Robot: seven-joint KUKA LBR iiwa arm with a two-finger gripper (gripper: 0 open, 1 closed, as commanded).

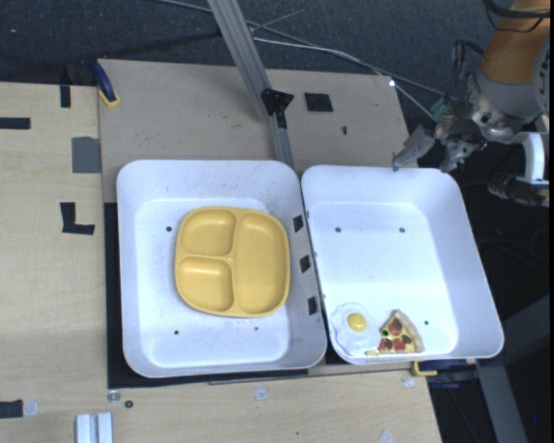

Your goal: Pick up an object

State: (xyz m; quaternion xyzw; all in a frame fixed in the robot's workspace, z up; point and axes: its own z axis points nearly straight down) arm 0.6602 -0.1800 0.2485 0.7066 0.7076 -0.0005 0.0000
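Observation:
A yellow divided plate [232,261] lies in the middle of the left bin [152,187]. In the right bin [388,247], near its front edge, lie a toy fried egg [353,325] and a toy pizza slice [400,334] side by side. My gripper [431,149] hangs above the right bin's far right corner, well away from all three objects. Its two fingers stand apart, with nothing between them.
A grey metal pole [249,58] slants across the bench behind the bins, ending at a black clamp [276,100]. Cables run over the dark floor at the back. Black tape marks and a blue-yellow clip [104,83] lie on the wooden benchtop at left.

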